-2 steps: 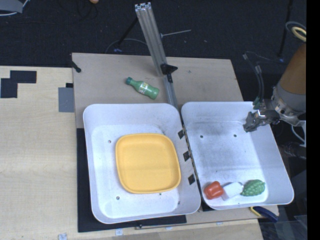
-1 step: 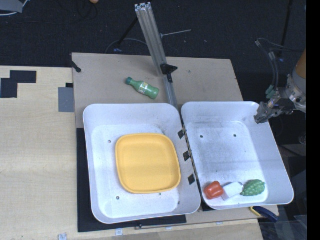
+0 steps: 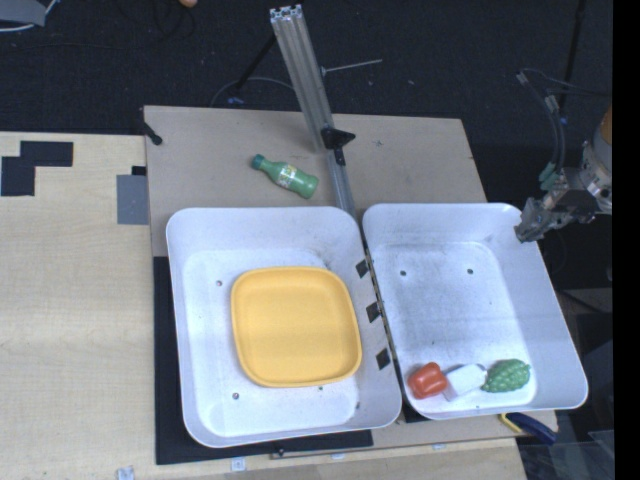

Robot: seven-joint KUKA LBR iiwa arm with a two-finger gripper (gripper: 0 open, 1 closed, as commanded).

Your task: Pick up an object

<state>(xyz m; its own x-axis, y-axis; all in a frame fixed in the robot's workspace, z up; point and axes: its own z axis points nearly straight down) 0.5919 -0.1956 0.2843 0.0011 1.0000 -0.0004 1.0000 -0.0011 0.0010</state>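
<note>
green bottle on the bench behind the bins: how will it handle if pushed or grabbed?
The green bottle lies on its side on the bare board, so a sideways nudge would probably roll it. It looks like small toy plastic, likely light. Its rounded, smooth body may slip from a pinch unless gripped across the middle.

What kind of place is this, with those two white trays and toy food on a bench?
Probably a robotics lab set up for grasping trials. A robot gripper hangs at the edge of the right bin, which holds toy food like a red pepper. The left bin holds a yellow plate.

Pale wooden bench (image 3: pixel 60 298), dark floor (image 3: pixel 450 38)
</note>
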